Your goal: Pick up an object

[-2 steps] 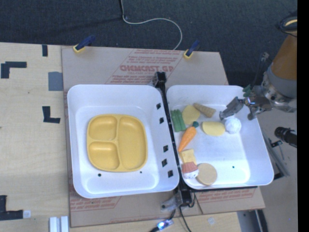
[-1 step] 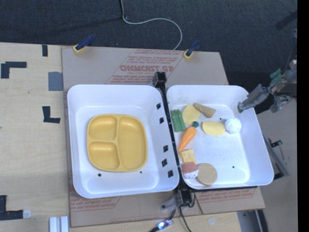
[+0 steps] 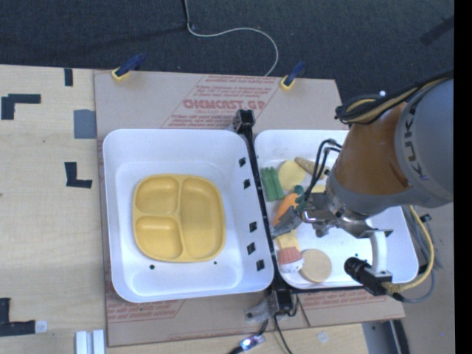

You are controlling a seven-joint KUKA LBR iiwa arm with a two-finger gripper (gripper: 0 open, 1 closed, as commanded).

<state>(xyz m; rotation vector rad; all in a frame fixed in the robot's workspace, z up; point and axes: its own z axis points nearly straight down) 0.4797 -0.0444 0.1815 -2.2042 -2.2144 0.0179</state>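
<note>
The right bin (image 3: 402, 253) holds several toy food pieces along its left side. Among them are a green piece (image 3: 271, 183), a pale yellow piece (image 3: 291, 174), an orange carrot-like piece (image 3: 284, 207), a tan disc (image 3: 316, 265) and a small white-and-red piece (image 3: 289, 255). My gripper (image 3: 304, 214) hangs low over the bin's left half, right beside the orange piece and just above a yellow block (image 3: 286, 240). The grey and orange wrist hides the middle of the bin and whatever lies beneath it.
The left bin (image 3: 118, 198) holds a yellow divided plate (image 3: 179, 217). A black divider with clips (image 3: 254, 198) runs between the two bins. Cables loop around the wrist on the right. The bins stand on a cardboard sheet (image 3: 214, 98) held by clamps.
</note>
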